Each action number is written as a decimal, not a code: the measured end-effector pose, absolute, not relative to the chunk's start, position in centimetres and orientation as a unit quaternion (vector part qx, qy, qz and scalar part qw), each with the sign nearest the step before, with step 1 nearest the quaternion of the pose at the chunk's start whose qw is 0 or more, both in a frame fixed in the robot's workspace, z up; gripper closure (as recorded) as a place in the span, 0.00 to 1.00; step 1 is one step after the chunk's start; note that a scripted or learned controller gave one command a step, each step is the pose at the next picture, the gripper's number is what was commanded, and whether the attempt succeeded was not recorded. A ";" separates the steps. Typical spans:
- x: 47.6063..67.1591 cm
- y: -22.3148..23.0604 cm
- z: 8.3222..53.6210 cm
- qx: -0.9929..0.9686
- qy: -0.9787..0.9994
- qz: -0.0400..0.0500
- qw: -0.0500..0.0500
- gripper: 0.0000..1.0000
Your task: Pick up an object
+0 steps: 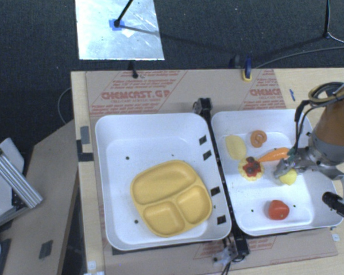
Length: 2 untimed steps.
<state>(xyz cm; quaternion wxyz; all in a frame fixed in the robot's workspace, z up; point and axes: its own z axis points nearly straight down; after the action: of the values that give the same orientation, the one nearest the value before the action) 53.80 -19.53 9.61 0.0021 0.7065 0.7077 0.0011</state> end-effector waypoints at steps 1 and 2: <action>53.1 -19.4 14.4 0.706 0.708 0.001 0.002 1.00; 53.5 -18.5 20.3 0.705 0.709 0.002 0.003 1.00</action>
<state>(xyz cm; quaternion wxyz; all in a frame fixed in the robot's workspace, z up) 53.52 -18.53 20.29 0.0034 0.7050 0.7092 0.0018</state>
